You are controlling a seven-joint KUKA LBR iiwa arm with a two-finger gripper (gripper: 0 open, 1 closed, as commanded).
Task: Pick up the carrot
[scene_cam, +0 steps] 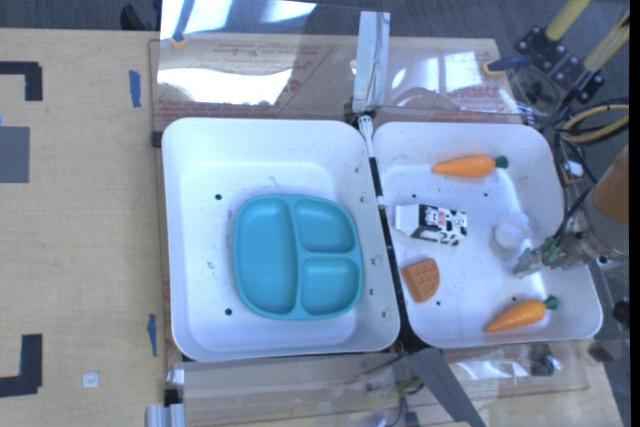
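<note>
L bin (190,215) holds a teal divided plate (297,255), 3 compartments, lying flat near the bin's middle, a bit toward the divider betw the bins. R bin (470,320) sits just beside it, walls touching along that divider.

Inside R bin, taking the small black-and-white carton (432,222) as landmark: carton lies flat near the bin's L-centre. Just below it, nearer the front wall, sits an orange-brown waffle-textured piece (421,279), apart from the carton. Above and slightly R of the carton lies one carrot (465,166), long axis roughly horizontal, green stem end pointing R, near the back wall. Below and R of the carton lies a 2nd carrot (516,315), tilted, stem end up-R, near the bin's front R corner. R of the carton, a small pale roundish item (508,235), too blurred to ID.

Gripper (531,260) hangs R of the carton, low over the bin, just above the 2nd carrot and apart from it. Can't tell whether it's wide or narrow; nothing seen betw its tips.
</note>
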